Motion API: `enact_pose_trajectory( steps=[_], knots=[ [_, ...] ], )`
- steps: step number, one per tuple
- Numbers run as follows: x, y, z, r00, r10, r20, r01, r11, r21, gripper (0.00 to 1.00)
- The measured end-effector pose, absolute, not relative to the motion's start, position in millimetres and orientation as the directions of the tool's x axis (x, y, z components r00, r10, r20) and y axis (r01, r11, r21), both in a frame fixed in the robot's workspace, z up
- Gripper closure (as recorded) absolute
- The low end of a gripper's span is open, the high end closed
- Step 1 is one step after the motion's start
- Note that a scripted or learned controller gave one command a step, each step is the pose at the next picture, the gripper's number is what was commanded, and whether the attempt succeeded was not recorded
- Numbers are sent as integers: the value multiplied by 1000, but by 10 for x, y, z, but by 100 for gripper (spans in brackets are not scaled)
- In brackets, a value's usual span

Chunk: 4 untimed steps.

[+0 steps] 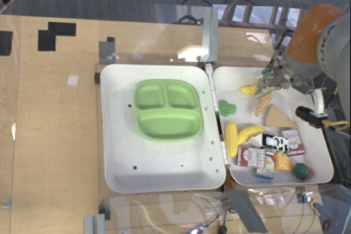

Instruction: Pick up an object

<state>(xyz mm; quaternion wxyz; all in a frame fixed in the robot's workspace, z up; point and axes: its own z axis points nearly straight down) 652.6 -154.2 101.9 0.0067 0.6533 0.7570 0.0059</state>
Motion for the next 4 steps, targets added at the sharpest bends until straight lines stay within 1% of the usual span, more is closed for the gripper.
enact_pose_trajectory(
  steps=[1, 2, 3, 4],
  knots=[
    [6527, -1542, 1020, -146, 989, -3, 989, 146, 18, 0],
    [6051, -1801, 892, -77, 997, -3, 997, 77, 10, 0],
    [6083, -1778, 1020, -78, 997, 0, 997, 78, 19, 100],
    [6593, -1286, 868, -66, 998, 3, 998, 66, -21, 100]
  ],
)
